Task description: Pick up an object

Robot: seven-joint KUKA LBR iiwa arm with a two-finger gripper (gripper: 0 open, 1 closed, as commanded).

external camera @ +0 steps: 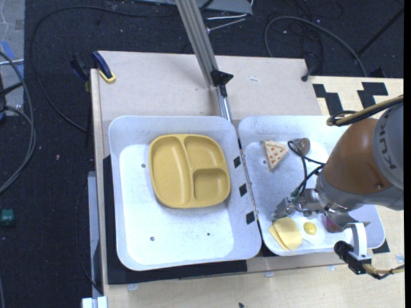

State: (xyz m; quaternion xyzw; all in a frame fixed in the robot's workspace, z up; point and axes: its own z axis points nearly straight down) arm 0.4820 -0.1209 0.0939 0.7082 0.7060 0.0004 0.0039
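in the right bin [257, 130], hand [287, 209] just above yellow wedge [286, 233]

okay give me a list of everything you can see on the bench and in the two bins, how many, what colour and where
White bins: two, white, side by side on the bench; left bin, right bin.
Divided plate: one, yellow, three compartments, in the left bin toward its far side.
Pizza slice toy: one, tan with red spots, far part of the right bin.
Spoon-like piece: one, dark grey, just right of the pizza slice; too small to be sure.
Cheese-like wedge: one, pale yellow, near edge of the right bin.
Small round piece: one, yellow, right of the wedge.
Clamp: one, blue and yellow, far left corner of the bench.
Metal pole: one, grey, slanting from the far side.
Arm: one, grey and orange, over the right bin.
Gripper: one, metallic, just above the wedge.
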